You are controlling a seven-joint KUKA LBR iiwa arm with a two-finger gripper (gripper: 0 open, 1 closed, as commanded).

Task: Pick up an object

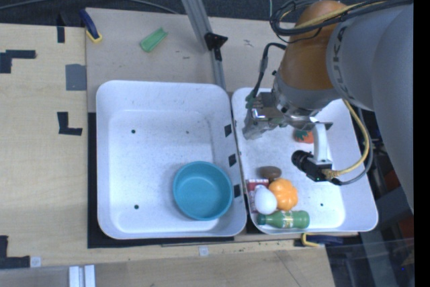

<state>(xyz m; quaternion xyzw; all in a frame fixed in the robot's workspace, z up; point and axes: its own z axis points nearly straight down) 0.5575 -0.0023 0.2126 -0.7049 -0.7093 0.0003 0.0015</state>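
**Robot arm reaching over the right bin, objects clustered below it**

A grey robot arm with an orange band point(316, 44) is reaching in from three o'clock, and its gripper point(256, 123) is hanging over the upper left part of the right bin point(349, 212). Whether it is gripping anything cannot be told from this angle; nothing is visibly sitting in it.

The objects to pick are lying at about six o'clock from the gripper, near the right bin's lower left corner. An orange ball point(283, 193) is sitting beside a white egg point(265, 200), touching it. A small brown object point(270, 173) is lying just at twelve o'clock of them, and a green bottle point(285, 219) is lying on its side at six o'clock. A small red item point(255, 183) is showing at the egg's eleven o'clock.

In the left bin point(121, 111), a blue bowl point(201, 190) is standing upright toward five o'clock. On the bench beyond, a green block point(153, 39) is lying at twelve o'clock.
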